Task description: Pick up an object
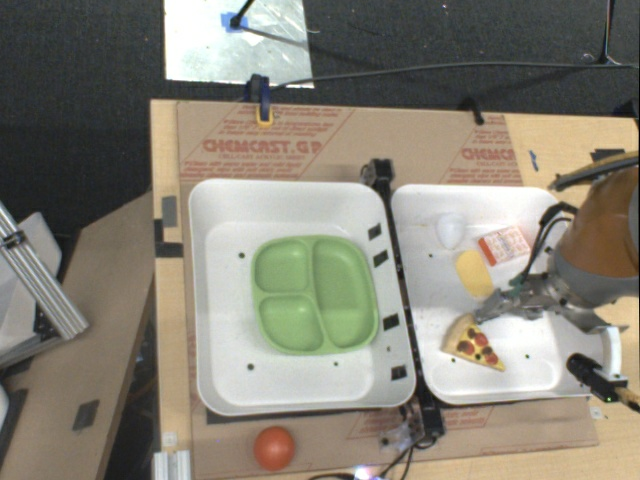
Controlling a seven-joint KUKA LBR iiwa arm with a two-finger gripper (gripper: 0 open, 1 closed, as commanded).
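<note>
The right bin (430, 368) holds a toy pizza slice (474, 344) near its front, a yellow oblong piece (474, 272) behind it, a red-and-white packet (503, 244) and a pale white piece (451, 230) at the back. My gripper (502, 306) reaches in from the right, low over the bin. Its tip lies between the yellow piece and the pizza slice, close to both. The grey arm with its orange band (610, 233) hides the bin's right side.
The left bin (215, 268) holds a green divided plate (314, 294). A red ball (273, 447) lies on the cardboard in front of the left bin. A black divider (395, 288) runs between the bins. A blue clamp (259, 96) sits at the bench's back edge.
</note>
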